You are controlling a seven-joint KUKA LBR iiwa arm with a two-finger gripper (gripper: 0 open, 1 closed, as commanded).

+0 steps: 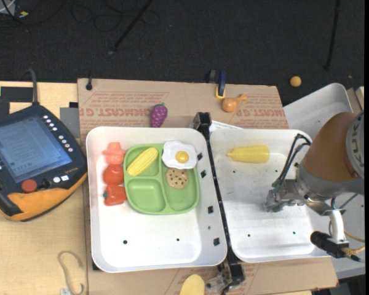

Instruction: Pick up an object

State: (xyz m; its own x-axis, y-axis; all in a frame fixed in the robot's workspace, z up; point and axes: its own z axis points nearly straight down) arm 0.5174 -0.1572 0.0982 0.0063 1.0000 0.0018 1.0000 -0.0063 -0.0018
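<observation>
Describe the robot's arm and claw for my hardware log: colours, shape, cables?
The arm is a bulky rounded body, orange-brown on top with grey at its right edge. Black cables loop down its left side to a small dark grey metal claw. A white and black fitting sits beneath.

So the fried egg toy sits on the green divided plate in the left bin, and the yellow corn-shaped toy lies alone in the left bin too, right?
Not quite. The camera view shows the fried egg toy on the green divided plate in the left bin, but the lone yellow corn-shaped toy lies in the right bin.
</observation>
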